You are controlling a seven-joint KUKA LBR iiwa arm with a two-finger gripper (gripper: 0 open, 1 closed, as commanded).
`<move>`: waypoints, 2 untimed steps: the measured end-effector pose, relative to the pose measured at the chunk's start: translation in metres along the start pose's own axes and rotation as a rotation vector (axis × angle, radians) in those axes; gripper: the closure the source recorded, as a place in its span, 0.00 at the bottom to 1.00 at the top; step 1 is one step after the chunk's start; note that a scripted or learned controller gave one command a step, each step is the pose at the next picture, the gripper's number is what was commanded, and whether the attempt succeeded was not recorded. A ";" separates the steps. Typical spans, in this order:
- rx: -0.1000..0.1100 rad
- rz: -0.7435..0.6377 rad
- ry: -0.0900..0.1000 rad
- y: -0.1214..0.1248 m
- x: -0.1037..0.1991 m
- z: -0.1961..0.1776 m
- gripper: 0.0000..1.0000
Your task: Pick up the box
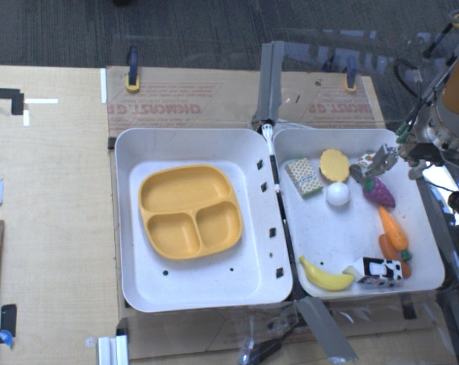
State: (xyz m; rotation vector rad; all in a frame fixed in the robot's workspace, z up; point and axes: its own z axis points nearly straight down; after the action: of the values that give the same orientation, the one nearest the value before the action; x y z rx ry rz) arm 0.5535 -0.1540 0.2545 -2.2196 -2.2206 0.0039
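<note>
A pale wooden bench [46,204] under a sheet of printed cardboard carries two shallow white bins side by side, with dark carpet beyond the far edge. The left bin [130,280] holds a yellow divided plate [189,210], lying flat with its three compartments facing up.

The right bin [427,226] holds the small items. The box [303,177], a small flat carton with a speckled pattern, lies near the bin's far left corner, tilted at an angle, just beside a round yellow disc [335,165]. A white ball [338,195] sits just in front of the two of them. A purple bunch of grapes [380,192] lies to the right of the ball, and two orange carrots [393,238] lie along the right wall. At the near edge a banana [326,277] curves beside a black and white cow-patterned carton [383,271].

The arm comes in from the right, its pincer [375,164] low over the far right part of the right bin, just above the grapes and well apart from the box. Whether its fingers are apart or together cannot be told, and nothing can be seen between them
</note>
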 end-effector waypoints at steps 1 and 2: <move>-0.001 -0.061 0.000 0.045 0.046 0.108 0.00; -0.008 -0.147 -0.003 0.079 0.056 0.157 0.00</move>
State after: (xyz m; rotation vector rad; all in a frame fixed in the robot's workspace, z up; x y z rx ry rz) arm 0.6325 -0.0975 0.0968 -2.0559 -2.3829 -0.0021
